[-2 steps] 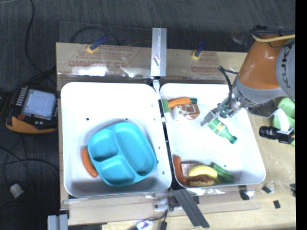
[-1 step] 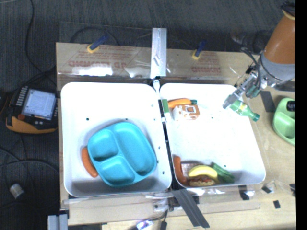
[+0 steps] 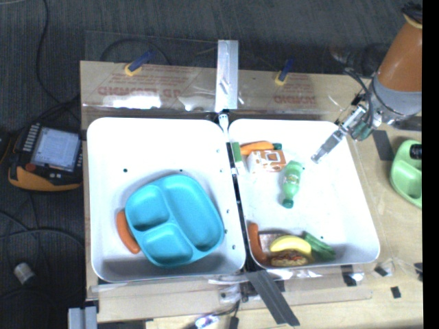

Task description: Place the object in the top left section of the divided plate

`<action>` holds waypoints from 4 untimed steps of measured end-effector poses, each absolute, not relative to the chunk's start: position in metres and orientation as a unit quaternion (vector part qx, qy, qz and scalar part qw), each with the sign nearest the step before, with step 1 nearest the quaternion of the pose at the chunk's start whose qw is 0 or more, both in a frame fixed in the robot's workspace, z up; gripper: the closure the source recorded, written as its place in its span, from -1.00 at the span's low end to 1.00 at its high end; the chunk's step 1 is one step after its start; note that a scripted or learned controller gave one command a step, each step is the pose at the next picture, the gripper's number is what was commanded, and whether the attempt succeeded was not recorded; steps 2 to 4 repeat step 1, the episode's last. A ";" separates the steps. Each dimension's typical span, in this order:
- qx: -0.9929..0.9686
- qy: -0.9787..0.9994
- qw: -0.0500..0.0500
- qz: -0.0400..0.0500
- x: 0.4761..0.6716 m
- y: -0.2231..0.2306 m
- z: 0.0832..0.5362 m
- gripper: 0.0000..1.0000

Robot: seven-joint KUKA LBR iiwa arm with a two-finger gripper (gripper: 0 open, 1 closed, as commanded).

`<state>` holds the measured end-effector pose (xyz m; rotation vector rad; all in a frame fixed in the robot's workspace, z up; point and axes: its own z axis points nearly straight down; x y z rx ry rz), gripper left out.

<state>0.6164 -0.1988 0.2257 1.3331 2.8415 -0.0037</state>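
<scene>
A blue divided plate [image 3: 175,216] lies in the left bin [image 3: 110,149], tilted, with nothing in its sections. An orange sausage [image 3: 126,232] rests against the plate's left edge. The right bin [image 3: 343,197] holds a green bottle [image 3: 291,182], a carrot [image 3: 255,146], a small orange-and-white box [image 3: 265,161], a banana [image 3: 291,243], a burger-like piece [image 3: 289,258] and a dark green vegetable [image 3: 319,245]. My gripper [image 3: 322,153] hangs over the right bin's upper right part, to the right of the bottle, with nothing seen between its thin fingers.
A green object [image 3: 409,171] sits on the bench right of the bins. A handheld device [image 3: 46,155] lies on the floor at the left. A metal bracket [image 3: 228,74] stands behind the divider between the bins.
</scene>
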 end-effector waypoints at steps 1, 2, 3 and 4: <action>0.450 0.893 0.002 0.000 0.666 -0.216 0.253 -1.00; 0.450 0.893 0.002 0.000 0.666 -0.216 0.253 -1.00; 0.450 0.893 0.002 0.000 0.666 -0.216 0.253 -1.00; 0.450 0.893 0.002 0.000 0.666 -0.216 0.253 -1.00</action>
